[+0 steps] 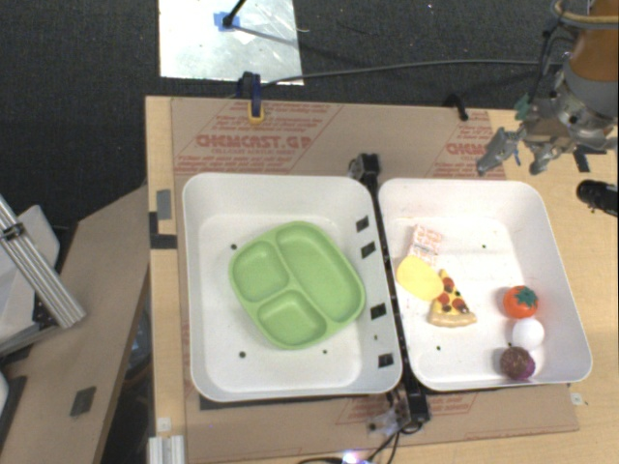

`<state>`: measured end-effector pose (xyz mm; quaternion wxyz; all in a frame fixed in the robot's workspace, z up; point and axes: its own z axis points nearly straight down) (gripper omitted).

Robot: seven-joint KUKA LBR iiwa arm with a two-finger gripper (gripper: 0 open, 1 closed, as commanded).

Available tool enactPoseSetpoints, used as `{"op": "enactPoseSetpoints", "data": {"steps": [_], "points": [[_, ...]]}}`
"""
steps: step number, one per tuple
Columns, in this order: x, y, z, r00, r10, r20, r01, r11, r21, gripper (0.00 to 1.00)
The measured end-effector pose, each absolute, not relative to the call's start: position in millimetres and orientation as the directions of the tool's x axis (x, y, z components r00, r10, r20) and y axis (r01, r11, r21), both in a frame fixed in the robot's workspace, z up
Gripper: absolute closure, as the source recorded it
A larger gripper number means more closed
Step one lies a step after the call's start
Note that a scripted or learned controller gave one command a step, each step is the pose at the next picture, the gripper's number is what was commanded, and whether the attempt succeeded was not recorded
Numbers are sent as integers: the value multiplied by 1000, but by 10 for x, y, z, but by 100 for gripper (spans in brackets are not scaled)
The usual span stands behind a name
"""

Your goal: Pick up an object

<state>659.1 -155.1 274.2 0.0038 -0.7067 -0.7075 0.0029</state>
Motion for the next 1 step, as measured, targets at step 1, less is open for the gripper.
{"op": "enactPoseSetpoints", "data": {"steps": [1], "points": [[6609, -1546, 2817, -3, 1000, -1, 1000, 3, 2, 0]]}}
